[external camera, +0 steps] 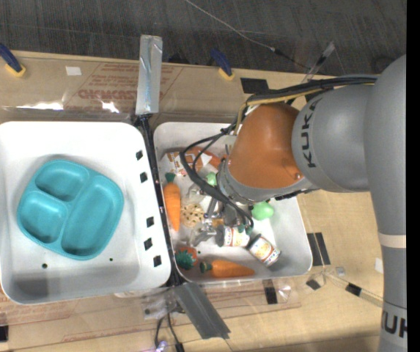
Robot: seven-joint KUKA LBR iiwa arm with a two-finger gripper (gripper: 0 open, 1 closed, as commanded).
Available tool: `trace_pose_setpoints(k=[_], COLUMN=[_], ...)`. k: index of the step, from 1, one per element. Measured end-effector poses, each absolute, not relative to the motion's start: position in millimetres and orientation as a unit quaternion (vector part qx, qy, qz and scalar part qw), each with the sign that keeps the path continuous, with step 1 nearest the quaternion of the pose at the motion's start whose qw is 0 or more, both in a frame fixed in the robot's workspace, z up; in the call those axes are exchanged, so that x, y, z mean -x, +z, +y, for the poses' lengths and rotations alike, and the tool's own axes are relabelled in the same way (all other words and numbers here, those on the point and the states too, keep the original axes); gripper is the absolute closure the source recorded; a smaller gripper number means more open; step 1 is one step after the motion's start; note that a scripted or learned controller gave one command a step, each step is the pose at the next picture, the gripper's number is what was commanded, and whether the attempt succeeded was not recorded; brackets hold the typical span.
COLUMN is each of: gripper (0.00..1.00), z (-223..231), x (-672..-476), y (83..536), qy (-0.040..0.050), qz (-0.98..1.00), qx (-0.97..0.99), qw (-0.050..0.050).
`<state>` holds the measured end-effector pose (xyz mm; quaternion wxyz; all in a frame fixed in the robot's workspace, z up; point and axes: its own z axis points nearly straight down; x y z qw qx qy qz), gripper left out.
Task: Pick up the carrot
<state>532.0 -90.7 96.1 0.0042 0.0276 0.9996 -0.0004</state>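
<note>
Looking down on both bins, the camera view shows the grey arm [341, 138] lowered into the right bin [297, 248], its orange band hiding much of the clutter. The gripper [213, 222] hangs among small items, its state impossible to tell. One carrot [172, 205] lies just beside it, along the bin's left wall; a second carrot [228, 270] rests near the front wall, beside a small bottle [262, 249]. A teal divided plate [69, 207] sits in the left bin [4, 270], presumably as a drop-off.
</note>
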Motion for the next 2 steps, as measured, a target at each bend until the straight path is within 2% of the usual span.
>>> trace_pose_setpoints(k=[1,2], gripper=[1.0,1.0], z=[-89.9,-60.9], x=[-535.8,-523.6], y=[108.3,194.1], qy=[-0.0011,-0.0007], qz=[1.0,0.984], qx=[-0.026,0.179], qw=[0.01,0.003])
